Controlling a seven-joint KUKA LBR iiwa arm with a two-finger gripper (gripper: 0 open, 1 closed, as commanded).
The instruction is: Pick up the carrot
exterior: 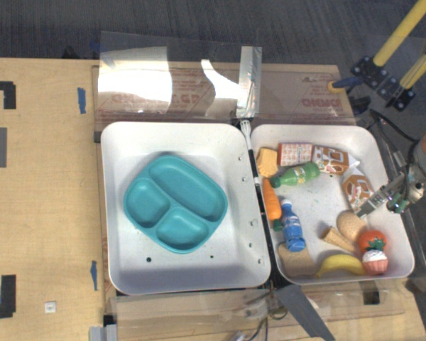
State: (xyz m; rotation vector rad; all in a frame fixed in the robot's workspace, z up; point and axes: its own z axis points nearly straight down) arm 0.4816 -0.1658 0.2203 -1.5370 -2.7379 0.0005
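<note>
Carrot [271,202] position: I read it lying flat in the right bin [394,261], hard against that bin's left wall, with its long axis running roughly top to bottom of the camera view and tilted slightly. A green bottle [296,175] lies just beside its upper end, and a blue bottle [291,226] sits close against its lower right side. Gripper [373,204] position: I see it low over the right side of the same bin, near a cookie [358,187] and an ice cream cone [343,229]. Jaw state: I cannot tell from this view whether the jaws are parted or closed, and I see nothing held in them. Governing relation: the carrot lies well apart from the gripper, across the bin toward the view's left. In my judgement, the coming move requires a traverse leftward, then a closing direction set across the carrot's short axis, with care for the wall and the blue bottle flanking it.
</note>
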